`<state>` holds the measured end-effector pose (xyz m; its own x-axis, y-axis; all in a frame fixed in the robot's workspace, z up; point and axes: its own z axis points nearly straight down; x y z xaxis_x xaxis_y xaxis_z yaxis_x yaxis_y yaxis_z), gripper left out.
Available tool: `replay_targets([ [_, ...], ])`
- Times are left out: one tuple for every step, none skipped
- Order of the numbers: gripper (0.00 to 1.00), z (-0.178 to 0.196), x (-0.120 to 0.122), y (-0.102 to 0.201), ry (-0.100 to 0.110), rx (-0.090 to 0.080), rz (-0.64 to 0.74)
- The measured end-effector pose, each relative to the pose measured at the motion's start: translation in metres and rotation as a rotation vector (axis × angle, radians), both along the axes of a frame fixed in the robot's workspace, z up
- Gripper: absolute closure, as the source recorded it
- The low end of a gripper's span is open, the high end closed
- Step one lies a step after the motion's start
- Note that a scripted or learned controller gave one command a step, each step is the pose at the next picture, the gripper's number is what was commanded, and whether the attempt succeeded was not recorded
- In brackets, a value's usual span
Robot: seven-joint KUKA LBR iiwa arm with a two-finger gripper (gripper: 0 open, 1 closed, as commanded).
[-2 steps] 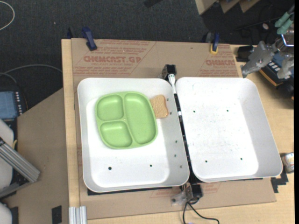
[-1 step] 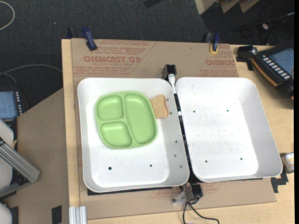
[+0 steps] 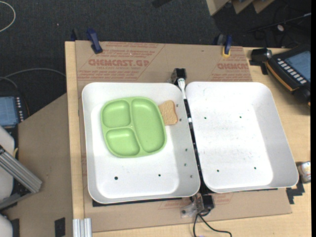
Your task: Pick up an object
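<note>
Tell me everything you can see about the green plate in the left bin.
The green plate is a light green divided tray with rounded corners, plastic by its look. Raised ridges split it into three compartments: two smaller ones on its left side and a long one on its right. It lies flat, right side up, in the upper part of the left bin. A small tan, toast-like piece rests against its upper right rim.

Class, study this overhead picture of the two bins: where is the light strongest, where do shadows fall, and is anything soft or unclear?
In the camera view, light is strong and even on the right bin; the left bin looks bright too, its near-left part washed out; the green divided plate casts only a faint shadow; the tan piece beside it looks slightly soft; the dark floor stays dim.
</note>
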<state>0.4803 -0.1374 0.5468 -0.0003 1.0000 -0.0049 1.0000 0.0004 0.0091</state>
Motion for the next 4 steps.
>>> replay_targets([
  [1.0,-0.138,-0.002,0.031,0.024,0.008,0.002],
  [1.0,-0.172,0.009,0.135,0.015,0.008,0.011],
  [1.0,-0.177,-0.002,0.22,0.013,0.007,0.011],
  [1.0,-0.146,-0.001,0.242,0.003,0.007,0.003],
])
